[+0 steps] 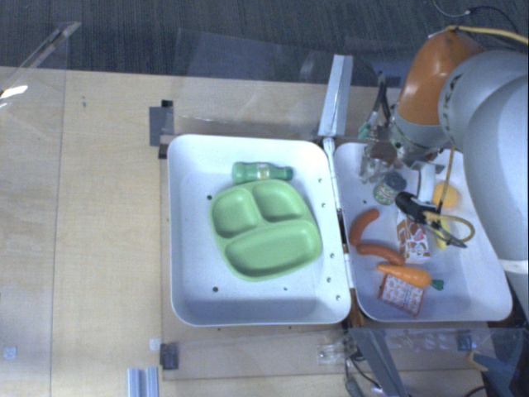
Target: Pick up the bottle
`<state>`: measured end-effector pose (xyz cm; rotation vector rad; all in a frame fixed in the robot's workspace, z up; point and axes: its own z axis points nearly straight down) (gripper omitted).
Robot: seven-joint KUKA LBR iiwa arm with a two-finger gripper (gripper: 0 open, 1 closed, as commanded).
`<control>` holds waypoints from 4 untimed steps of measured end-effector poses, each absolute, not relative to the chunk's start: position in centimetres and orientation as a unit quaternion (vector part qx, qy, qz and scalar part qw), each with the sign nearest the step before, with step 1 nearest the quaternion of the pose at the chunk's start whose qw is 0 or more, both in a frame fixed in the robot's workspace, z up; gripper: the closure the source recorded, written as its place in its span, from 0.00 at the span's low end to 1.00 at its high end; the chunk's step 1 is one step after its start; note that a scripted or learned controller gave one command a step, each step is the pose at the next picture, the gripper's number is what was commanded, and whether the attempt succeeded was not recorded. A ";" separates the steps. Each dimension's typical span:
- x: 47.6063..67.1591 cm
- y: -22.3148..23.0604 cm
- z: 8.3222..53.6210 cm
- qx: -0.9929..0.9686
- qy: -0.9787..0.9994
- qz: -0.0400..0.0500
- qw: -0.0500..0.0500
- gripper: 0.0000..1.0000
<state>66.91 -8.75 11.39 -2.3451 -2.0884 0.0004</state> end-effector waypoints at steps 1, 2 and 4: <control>67.0 -2.4 19.9 -0.743 -0.669 -0.002 -0.001 1.00; 64.1 -8.2 14.6 -0.782 -0.623 0.000 0.000 1.00; 65.8 -10.6 11.8 -0.821 -0.571 0.000 0.001 1.00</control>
